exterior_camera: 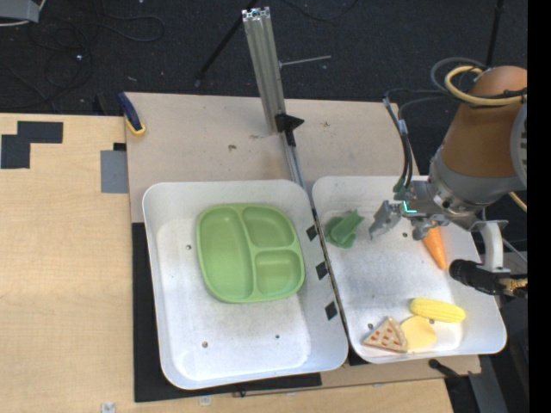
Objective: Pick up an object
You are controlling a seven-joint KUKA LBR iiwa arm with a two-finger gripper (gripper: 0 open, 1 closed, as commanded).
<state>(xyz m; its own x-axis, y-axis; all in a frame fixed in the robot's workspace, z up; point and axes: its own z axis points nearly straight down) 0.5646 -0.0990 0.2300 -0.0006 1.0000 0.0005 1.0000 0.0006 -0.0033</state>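
A: Looking down, I see the gripper (389, 216) over the right bin (379, 317). Its fingers look spread apart, with nothing between them.

B: What can it grab?

A: A green toy (344, 228) sits just beside it, on its left. An orange carrot (436, 246) lies near its other side. A yellow corn (438, 310) and a waffle slice (385, 336) wait at the near end of the bin.

B: How should it do it?

A: I think it should slide over the green toy, go straight down, and squeeze slowly. The green plate (250, 254) in the left bin (172, 334) is too wide.
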